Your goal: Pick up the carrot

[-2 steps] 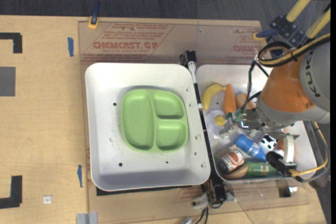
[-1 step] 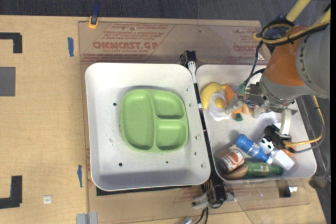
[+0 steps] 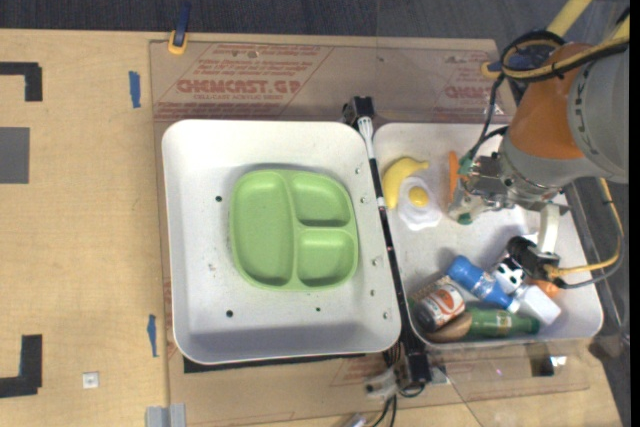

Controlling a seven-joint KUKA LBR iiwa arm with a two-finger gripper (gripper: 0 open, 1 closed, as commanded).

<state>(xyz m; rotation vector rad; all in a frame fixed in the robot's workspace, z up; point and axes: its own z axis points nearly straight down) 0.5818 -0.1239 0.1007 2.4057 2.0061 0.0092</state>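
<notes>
1. Desk [image 3: 80, 215]: carries two shallow white bins side by side.

2. Left bin [image 3: 190, 245]: holds one green divided plate [image 3: 295, 227] at its centre.

3. Right bin [image 3: 440, 250]: holds all loose items.
- Carrot [image 3: 452, 172]: a slim orange piece at 11 o'clock from the bin centre, close to the bin's far wall. Its long axis runs roughly 12 to 6 o'clock.
- Banana [image 3: 400, 177]: at 10 o'clock, against the wall shared with the left bin and at 9 o'clock from the carrot.
- Fried egg toy [image 3: 418, 199]: touches the banana on its 5 o'clock side.
- Blue bottle [image 3: 472, 277], can [image 3: 440, 303] and green bottle [image 3: 497, 321]: clustered at 6 o'clock along the near wall, in contact with one another.

4. Arm: enters from 3 o'clock. The orange band [image 3: 545, 120] sits above the bin's 1 o'clock corner.

5. Pincer [image 3: 470, 200]: positioned over the bin just beside the carrot, on the carrot's 4 o'clock side.
- Pincer state, apart or together, cannot be determined from this view.
- Contact between pincer and carrot cannot be confirmed.
</notes>
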